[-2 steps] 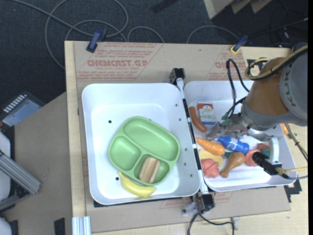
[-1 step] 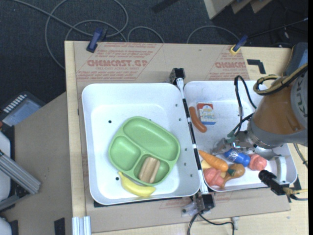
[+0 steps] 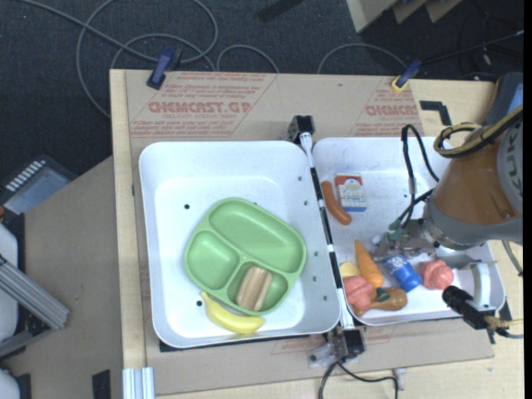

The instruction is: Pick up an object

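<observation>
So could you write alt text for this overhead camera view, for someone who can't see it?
A grey and orange robot arm reaches into the right white bin, over toy food including a carrot and a sausage. The left bin holds a green divided plate beside a banana.

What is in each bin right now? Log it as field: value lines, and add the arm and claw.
left bin: green divided plate with a tan bread roll in one compartment; yellow banana against the plate's near edge
right bin: small carton, sausage, carrot, blue item, pink items, clustered toward the near side
arm: reaching in from the right, over the right bin
claw: low over the cluster, by the blue item; open or shut cannot be told
held object: none visible
</observation>
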Action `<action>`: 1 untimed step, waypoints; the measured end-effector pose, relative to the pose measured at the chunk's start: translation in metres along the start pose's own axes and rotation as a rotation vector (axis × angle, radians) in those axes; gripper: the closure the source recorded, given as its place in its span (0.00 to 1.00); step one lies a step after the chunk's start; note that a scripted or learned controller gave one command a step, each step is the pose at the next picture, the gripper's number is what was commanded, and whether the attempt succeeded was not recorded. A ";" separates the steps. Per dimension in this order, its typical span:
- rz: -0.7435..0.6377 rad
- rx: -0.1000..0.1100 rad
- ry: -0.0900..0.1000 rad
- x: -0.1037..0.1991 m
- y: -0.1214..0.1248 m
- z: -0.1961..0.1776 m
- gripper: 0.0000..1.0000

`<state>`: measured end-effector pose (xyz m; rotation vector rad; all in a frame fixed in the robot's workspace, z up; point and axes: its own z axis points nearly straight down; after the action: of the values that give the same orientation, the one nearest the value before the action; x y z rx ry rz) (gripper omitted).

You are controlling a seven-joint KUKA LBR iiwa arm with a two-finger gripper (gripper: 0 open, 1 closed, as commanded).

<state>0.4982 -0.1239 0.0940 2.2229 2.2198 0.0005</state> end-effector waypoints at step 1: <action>-0.005 -0.002 0.002 0.109 0.022 -0.091 1.00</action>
<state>0.5203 -0.0146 0.1852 2.2176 2.2256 0.0045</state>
